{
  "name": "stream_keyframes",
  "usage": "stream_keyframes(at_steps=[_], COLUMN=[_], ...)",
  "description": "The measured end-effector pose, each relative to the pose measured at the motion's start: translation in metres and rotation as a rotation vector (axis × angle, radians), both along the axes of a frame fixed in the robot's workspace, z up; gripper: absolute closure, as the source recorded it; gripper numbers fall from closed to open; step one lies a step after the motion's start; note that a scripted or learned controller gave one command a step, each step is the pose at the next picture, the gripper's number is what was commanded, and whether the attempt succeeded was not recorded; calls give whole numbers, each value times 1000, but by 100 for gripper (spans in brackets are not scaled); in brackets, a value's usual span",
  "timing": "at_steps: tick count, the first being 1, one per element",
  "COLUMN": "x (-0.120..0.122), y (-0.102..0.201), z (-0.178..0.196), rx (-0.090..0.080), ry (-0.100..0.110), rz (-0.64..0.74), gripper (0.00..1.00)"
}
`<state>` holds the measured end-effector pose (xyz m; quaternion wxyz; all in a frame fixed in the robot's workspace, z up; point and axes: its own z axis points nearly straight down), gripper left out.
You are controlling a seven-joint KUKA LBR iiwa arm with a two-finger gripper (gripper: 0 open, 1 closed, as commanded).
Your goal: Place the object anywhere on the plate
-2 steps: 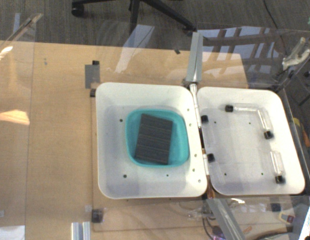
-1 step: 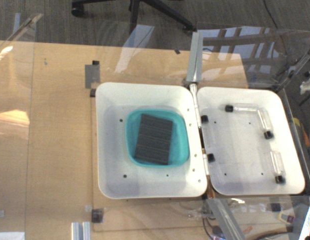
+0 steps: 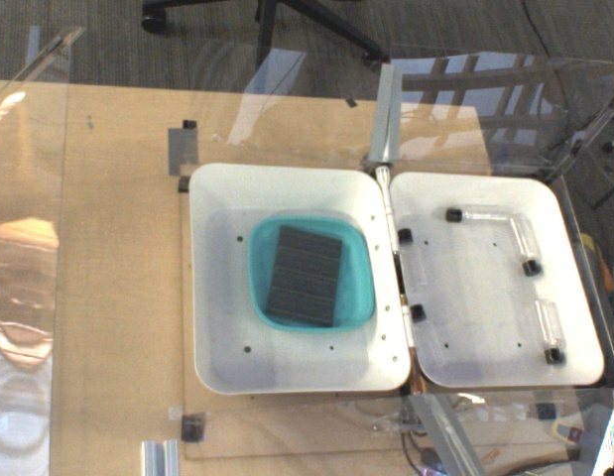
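A dark ribbed block (image 3: 306, 276) was seen lying flat on the teal plate (image 3: 360, 296), which sat in the middle of the left bin (image 3: 217, 206). The block was turned slightly off square to the plate and was ringed by a bare teal margin on every side, so it was judged to rest wholly inside the plate's rim. By that lie, the placement was judged to be already accomplished.

The state of the jaws could not be told from this view.

The block's matte grey surface and parallel ridges suggested a light, foam-like or rubbery piece, judged somewhat compliant, not fragile and unlikely to slip. Its low, flat form left little height to pinch from the side. Should it need taking up again, a hold across its two long edges, near their middle, was judged the soundest, with the fingers descending into the teal margin beside the plate's raised rim.

To the right of the plate, across the shared wall, the right bin (image 3: 584, 365) carried clear tube pieces (image 3: 525, 231) with dark fittings near its far and right walls.
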<state>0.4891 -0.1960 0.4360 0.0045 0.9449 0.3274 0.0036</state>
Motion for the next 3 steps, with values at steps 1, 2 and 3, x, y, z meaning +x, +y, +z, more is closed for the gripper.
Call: stream_keyframes(at_steps=[1,2,3], x=[1,-1,0], y=[-6,-10,-10], z=[0,1,0], rx=[3,5,5], ry=[-1,-2,-3], rz=[-179,-316,-449], gripper=[0,0,0])
